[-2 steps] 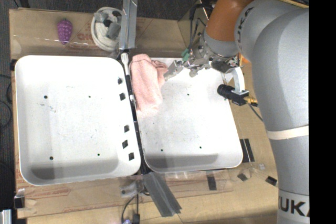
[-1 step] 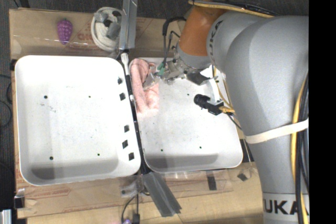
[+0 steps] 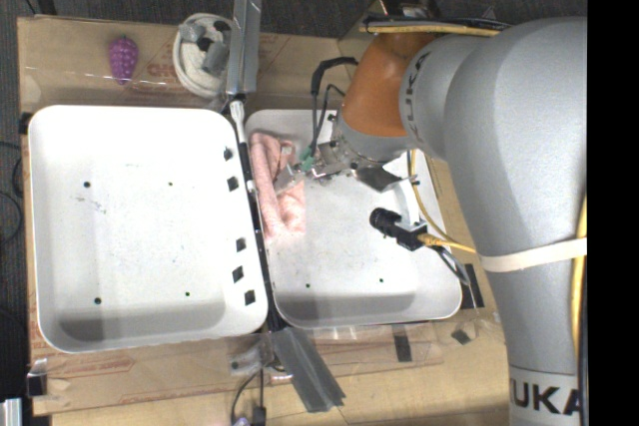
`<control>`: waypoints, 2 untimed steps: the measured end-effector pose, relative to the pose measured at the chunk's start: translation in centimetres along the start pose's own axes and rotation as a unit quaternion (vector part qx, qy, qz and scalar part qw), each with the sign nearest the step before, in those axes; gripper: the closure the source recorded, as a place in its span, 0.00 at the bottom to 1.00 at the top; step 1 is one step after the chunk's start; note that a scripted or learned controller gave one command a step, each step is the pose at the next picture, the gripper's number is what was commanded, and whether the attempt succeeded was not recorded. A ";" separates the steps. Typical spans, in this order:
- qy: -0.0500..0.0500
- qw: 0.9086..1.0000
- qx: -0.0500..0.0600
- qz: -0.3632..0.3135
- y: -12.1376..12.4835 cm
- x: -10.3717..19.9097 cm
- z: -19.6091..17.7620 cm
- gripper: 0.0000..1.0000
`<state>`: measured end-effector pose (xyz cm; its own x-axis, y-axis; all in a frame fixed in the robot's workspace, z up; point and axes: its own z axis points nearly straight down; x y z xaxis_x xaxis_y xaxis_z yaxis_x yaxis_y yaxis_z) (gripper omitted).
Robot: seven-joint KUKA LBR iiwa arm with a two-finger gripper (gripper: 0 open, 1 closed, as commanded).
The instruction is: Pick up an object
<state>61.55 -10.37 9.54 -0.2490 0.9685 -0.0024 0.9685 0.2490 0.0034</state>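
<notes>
Positioned low in the right bin [image 3: 439, 299], the hand [image 3: 303, 165] sits at the end of the grey arm [image 3: 499, 135], just below the orange band [image 3: 374, 100]. Its tip meets the upper part of a pink object [image 3: 280, 200], a long soft-looking item lying along the bin's left wall. Whether the fingers are apart, together or clamped on the pink object cannot be determined: the wrist and cabling cover them.

Relative to the hand:
- Pink object: directly at the tip and extending toward the near edge of the bin, touching or almost touching the hand.
- Black fitting [image 3: 397, 226] with a yellow cable [image 3: 449, 244]: on the arm side of the hand, above the bin floor.
- Left bin [image 3: 60, 145]: beyond the divider on the far side from the arm, well apart from the hand.
- White roll-like object [image 3: 200, 50]: on the counter [image 3: 80, 65] behind the left bin, away from the hand.
- Purple object [image 3: 123, 58]: farther along the counter, past the white roll-like object.
</notes>
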 end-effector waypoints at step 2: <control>0.001 1.000 0.002 0.003 -2.4 0.4 0.2 0.00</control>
<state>59.08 -10.58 9.37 -0.2432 0.9700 -0.0002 0.9700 0.2432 -0.0001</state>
